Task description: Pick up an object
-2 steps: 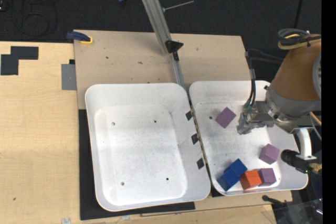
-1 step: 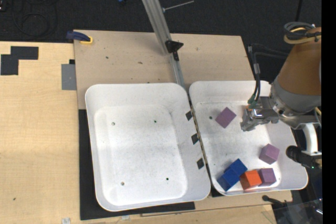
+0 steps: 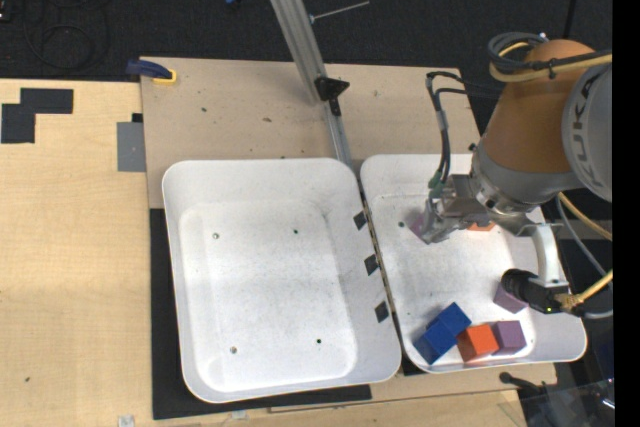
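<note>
My gripper point(image 3: 430, 227) hangs low over the upper middle of the right bin point(image 3: 400, 177), its tip close to the bin floor. Just right of the wrist, a small orange thing point(image 3: 482, 227) peeks out, mostly hidden. A blue block point(image 3: 443, 331), an orange block point(image 3: 478, 342) and a purple block point(image 3: 510, 336) lie in a row in the bin's near right corner. Another small purple piece point(image 3: 508, 299) lies a little above them.
The left bin point(image 3: 262, 275) stands beside the right one, joined by black clips point(image 3: 370, 263) along the shared wall. A slanted aluminium bar point(image 3: 296, 25) rises behind the bins. The grey arm with its orange band point(image 3: 540, 115) covers the right bin's far right side.
</note>
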Controlling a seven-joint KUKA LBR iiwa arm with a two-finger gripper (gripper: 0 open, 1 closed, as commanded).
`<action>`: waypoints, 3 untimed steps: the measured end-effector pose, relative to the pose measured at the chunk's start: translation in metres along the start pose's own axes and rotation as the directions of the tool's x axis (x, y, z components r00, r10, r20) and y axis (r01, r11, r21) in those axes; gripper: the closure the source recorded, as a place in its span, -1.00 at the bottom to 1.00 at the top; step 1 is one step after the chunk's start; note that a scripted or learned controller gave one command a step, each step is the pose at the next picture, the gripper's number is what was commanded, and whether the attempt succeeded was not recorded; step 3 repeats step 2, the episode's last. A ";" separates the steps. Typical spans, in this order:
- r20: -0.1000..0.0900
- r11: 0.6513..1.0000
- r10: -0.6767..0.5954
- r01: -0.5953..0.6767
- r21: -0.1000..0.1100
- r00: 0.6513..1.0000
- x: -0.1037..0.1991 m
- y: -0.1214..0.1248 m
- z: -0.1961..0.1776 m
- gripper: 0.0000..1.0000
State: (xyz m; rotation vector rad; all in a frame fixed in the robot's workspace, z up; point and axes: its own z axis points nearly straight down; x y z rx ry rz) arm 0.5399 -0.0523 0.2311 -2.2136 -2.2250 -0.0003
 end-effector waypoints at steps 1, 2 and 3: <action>0.000 1.000 0.000 0.000 0.002 1.000 0.051 -0.004 0.009 1.00; 0.001 1.000 0.000 0.000 0.001 1.000 0.101 0.008 0.009 1.00; 0.001 1.000 0.000 0.000 0.001 1.000 0.101 0.008 0.009 1.00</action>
